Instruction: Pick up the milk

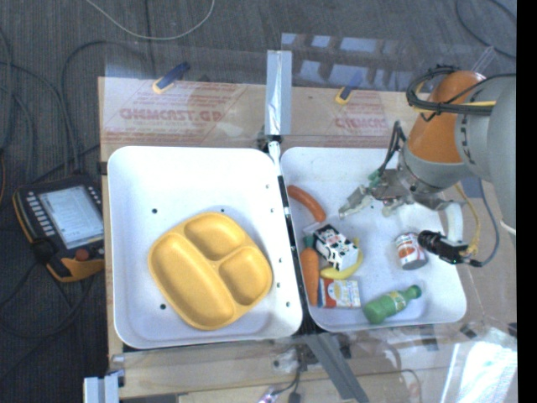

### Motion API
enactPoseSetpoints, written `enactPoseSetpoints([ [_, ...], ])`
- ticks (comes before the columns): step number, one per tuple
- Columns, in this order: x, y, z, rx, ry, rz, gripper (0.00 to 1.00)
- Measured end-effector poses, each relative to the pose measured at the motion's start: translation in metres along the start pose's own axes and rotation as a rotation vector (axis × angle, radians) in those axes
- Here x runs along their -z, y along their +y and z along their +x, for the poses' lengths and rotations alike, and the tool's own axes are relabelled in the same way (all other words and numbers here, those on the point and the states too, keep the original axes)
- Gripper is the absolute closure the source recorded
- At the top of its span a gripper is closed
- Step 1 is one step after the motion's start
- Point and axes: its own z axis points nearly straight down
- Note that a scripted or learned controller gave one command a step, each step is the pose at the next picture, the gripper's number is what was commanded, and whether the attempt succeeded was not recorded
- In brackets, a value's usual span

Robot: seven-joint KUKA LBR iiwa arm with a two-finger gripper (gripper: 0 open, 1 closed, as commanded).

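The milk point(334, 243) is a small carton with black and white cow patches, lying in the right bin point(379, 162) near its left wall. It rests against a yellow banana point(351, 264). My gripper point(361, 195) hangs over the middle of the right bin, up and to the right of the milk and apart from it. Its fingers point left, spread open, with nothing between them.
Around the milk lie an orange sausage point(305, 201), a carrot point(310, 277), a red and white box point(340, 293), a green bottle point(389, 304) and a small can point(409, 250). The left bin point(143, 175) holds a yellow divided plate point(210, 267).
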Motion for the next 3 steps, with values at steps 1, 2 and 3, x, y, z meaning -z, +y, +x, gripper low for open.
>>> enactPoseSetpoints([
  [1,-0.019,-0.06,0.036,-0.002,-0.009,-0.016,0.0],
  [2,-0.018,-0.074,0.06,0.149,-0.023,-0.023,0.0],
  [3,0.076,-0.111,0.099,0.295,-0.008,-0.008,0.0],
])
